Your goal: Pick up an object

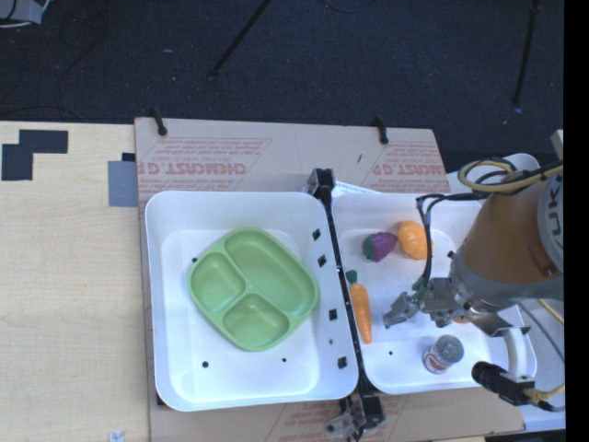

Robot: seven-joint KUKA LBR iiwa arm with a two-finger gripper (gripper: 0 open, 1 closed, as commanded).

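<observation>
In the right bin (pixel 405 376) lie an orange carrot (pixel 360 311) along the left wall, a purple toy fruit (pixel 378 245) and an orange round fruit (pixel 413 239) near the back, and a small can (pixel 444 353) with a silver top near the front. My gripper (pixel 405 309) hangs over the middle of the right bin, just right of the carrot and left of the can. Nothing shows between its fingers.
The left bin (pixel 175 339) holds a green divided plate (pixel 253 286). A black divider with clips (pixel 333 274) runs between the two bins. The orange-banded arm (pixel 502 247) covers the right bin's right side. Cables loop above the arm.
</observation>
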